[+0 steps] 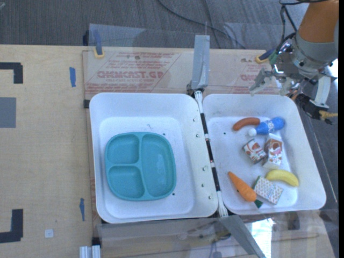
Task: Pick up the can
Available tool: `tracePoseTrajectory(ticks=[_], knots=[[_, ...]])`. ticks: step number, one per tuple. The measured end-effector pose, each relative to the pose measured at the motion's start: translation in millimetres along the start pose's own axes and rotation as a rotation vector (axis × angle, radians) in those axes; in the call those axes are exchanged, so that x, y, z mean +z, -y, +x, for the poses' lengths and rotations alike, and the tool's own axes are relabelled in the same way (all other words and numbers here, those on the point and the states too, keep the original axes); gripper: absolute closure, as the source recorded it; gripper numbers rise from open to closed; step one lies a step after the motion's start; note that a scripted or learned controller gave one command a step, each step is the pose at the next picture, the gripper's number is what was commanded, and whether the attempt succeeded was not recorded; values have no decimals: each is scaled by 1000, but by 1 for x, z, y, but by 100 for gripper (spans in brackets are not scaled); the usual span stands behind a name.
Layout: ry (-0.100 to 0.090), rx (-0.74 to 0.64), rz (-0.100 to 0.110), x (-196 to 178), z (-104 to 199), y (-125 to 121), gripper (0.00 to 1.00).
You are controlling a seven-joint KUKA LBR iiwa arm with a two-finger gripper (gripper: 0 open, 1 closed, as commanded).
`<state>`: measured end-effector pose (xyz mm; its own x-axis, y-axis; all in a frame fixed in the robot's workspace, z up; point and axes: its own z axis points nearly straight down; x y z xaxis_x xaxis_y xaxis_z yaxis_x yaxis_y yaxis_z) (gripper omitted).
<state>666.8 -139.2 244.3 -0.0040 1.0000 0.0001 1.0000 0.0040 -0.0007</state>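
I see the teal plate (141, 165) in the left bin (99, 144), far left of the gripper (267, 82). The can (253, 150) lies in the right bin (312, 160), below the empty, spread fingers. I judge this the approach; next I must descend.

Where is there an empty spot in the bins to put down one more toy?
The right bin has bare floor along its left side, between its left wall and the sausage and carrot. Its right half is crowded with small toys. In the left bin, the teal plate leaves a bare strip around it.
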Motion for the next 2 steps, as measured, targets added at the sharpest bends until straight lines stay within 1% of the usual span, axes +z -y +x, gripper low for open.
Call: tracePoseTrajectory(ticks=[1,2], knots=[[0,-226,0,46,-42,66,0],[2,-320,-5,153,-42,81,0]])
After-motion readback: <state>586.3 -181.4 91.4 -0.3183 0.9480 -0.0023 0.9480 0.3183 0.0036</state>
